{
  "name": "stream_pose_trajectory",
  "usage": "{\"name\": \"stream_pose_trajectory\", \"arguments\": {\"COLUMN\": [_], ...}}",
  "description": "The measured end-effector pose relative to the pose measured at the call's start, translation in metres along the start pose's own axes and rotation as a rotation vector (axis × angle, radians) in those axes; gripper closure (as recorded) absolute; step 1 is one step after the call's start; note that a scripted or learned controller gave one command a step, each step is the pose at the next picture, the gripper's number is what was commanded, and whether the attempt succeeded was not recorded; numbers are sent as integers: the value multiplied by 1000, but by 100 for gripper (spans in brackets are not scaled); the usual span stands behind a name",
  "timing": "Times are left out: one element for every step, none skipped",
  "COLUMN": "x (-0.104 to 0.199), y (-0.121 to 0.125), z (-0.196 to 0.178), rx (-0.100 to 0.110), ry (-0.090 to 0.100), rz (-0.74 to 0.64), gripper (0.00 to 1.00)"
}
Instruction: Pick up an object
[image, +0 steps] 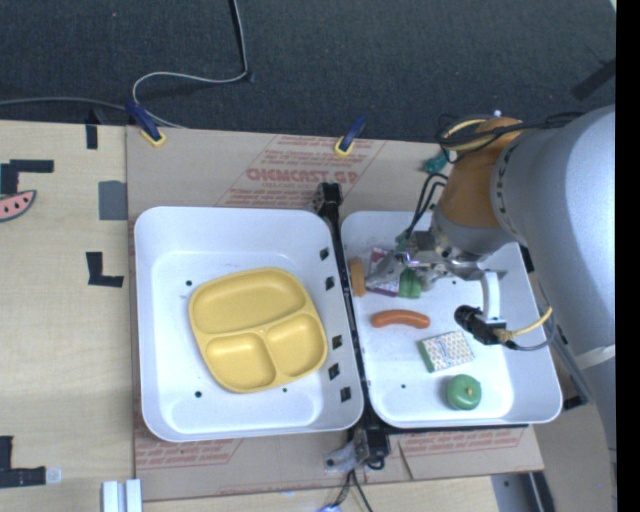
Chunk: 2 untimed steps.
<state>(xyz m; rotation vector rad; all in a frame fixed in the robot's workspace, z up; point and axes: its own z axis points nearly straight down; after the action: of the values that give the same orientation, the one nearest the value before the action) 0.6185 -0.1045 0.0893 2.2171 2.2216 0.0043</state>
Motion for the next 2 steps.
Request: {"name": "stream_pose_trajectory", "arguments": {"x": [-1, 10], "y": [2, -25], "z": [-12, -175], "rx": [-7, 0], "ry": [-3, -2], "rz": [1, 0], "gripper": [100, 100]}}
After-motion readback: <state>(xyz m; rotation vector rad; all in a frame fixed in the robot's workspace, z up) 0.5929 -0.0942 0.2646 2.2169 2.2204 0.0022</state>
